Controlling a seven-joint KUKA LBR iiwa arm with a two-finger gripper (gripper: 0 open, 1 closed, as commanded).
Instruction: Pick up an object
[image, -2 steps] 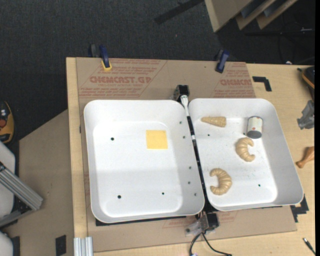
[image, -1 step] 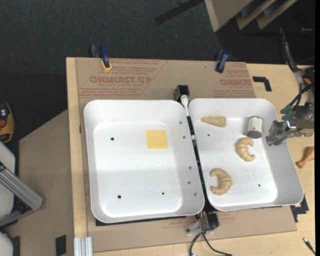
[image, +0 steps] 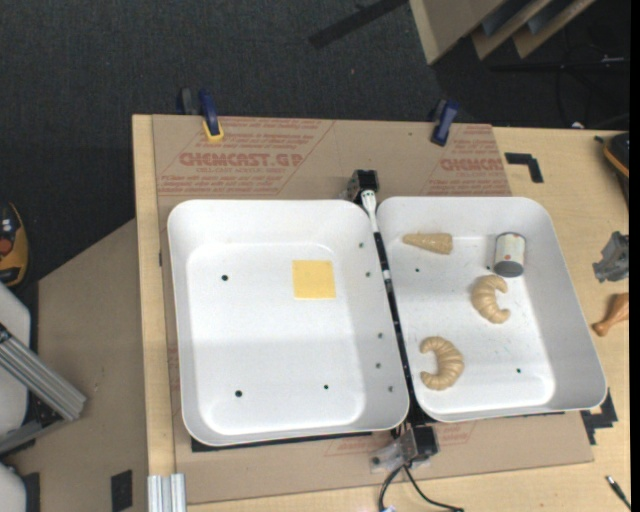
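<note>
The left bin (image: 200, 300) holds a flat yellow square (image: 314, 280) near its middle. In the right bin (image: 565, 330) lie three tan pastry-shaped pieces: a cone-like one (image: 428, 242) at the back, a curved croissant (image: 491, 298) in the middle, and another croissant (image: 442, 361) toward the front. A small grey cylinder (image: 509, 254) rests on its side at the back right of that bin.
Both bins sit on a cardboard sheet (image: 300, 150) held by blue clamps (image: 209, 113) at the back edge. Small brown and grey objects (image: 612, 290) lie off the bench's right side. A metal rail (image: 40, 375) stands at the left.
</note>
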